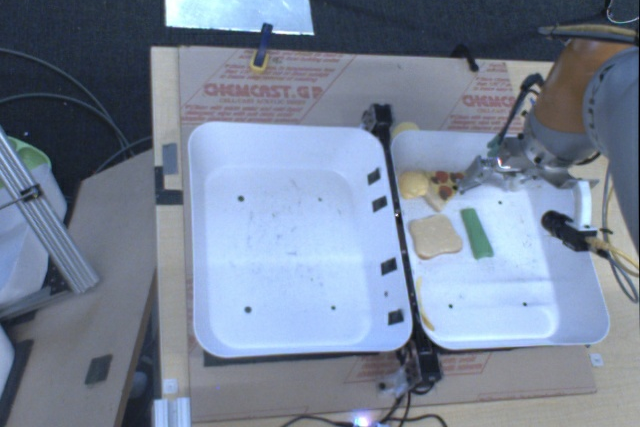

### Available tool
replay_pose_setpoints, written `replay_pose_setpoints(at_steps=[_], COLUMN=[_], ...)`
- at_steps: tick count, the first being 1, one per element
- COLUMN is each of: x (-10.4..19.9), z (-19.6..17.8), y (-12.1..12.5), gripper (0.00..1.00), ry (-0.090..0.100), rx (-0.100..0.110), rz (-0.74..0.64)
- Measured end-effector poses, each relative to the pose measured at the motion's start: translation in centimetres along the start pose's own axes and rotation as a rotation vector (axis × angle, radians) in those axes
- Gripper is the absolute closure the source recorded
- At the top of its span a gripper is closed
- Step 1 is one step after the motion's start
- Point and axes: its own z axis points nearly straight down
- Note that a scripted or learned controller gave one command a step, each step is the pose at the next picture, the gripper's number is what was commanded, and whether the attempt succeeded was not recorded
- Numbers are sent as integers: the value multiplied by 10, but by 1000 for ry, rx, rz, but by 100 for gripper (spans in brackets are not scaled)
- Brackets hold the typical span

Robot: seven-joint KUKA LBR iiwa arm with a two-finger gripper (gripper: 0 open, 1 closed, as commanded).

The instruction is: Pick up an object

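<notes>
The right bin point(575, 315) holds a slice of toast point(435, 236), a green block point(476, 232) just right of it, a yellow rounded piece point(413, 184) by the left wall, and a small red and yellow item point(442, 182). My gripper point(474, 175) hangs low over the bin's far part, its tip right beside the small red and yellow item. Nothing shows as held. The grey arm with its orange band point(575, 85) comes in from the upper right.
The left bin point(290, 245) lies beside the right one, with a black clipped divider point(385, 205) between them. A pale yellow ball point(404, 129) rests at the right bin's far left corner. A thin yellow sliver point(424, 313) lies by its near left wall.
</notes>
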Motion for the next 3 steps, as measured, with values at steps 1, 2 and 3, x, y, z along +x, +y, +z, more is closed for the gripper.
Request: replay_pose_setpoints(at_steps=[1, 2, 3], x=[6, -31, 14], z=[2, 0, 2], y=[-117, -53, -87], gripper=[0, 0, 0], ry=[6, 0, 6], rx=[21, 5, 15], rz=[10, 3, 2])
